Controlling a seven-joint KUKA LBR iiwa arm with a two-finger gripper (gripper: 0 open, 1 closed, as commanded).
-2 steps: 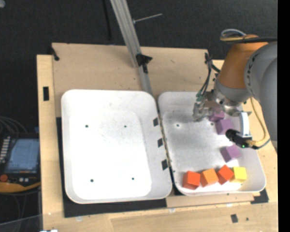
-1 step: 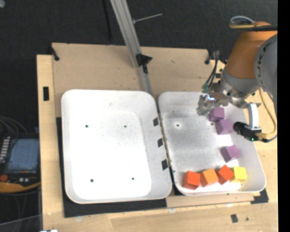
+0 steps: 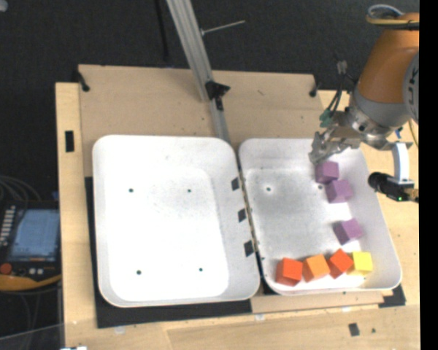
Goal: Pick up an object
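From the camera view above the bench, the arm comes in from the right and its gripper [image 3: 325, 150] hangs low over the far end of the right bin [image 3: 277, 217], right at the topmost purple block [image 3: 327, 171]. The tool seems to touch that block or sit just above it; from this slant I cannot tell whether the hand is spread or closed, and nothing is plainly pinched in it.

A second purple block [image 3: 340, 190] lies just beside the first, and a third purple block [image 3: 348, 230] sits farther down the same bin. Along the near wall runs a row: an orange-red block [image 3: 289, 270], an orange block [image 3: 316, 266], a red block [image 3: 341, 262] and a yellow block [image 3: 363, 261]. The left bin [image 3: 102, 195] lies alongside.

By my reckoning the pick is only at the approach: every block rests on the bin floor, so the closing and lifting are yet to be done.
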